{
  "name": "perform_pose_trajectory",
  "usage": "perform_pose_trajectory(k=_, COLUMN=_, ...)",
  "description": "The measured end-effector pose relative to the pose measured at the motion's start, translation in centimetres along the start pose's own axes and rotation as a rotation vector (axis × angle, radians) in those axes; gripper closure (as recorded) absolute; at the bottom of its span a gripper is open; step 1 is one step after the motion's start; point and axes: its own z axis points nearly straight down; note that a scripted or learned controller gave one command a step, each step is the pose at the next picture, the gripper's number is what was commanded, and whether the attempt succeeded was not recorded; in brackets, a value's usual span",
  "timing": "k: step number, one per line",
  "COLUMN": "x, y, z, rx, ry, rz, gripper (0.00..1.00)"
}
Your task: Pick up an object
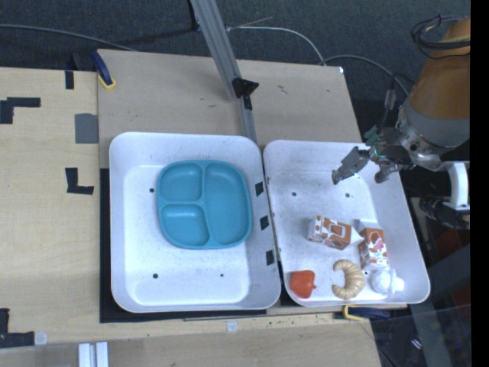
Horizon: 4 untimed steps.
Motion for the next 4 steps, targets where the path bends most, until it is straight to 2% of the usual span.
perform_pose_trajectory(k=1, x=0.0, y=0.0, z=0.0, rx=0.0, ry=0.0, rz=0.0, gripper=0.0)
perform_pose_trajectory(k=3, x=-0.7, y=0.5, z=9.0, rx=0.005, ry=0.0, rz=0.001, gripper=0.0)
perform_pose_trajectory(k=4, x=-0.7, y=0.7, z=15.4, rx=0.007, ry=0.001, rz=0.001, gripper=0.0)
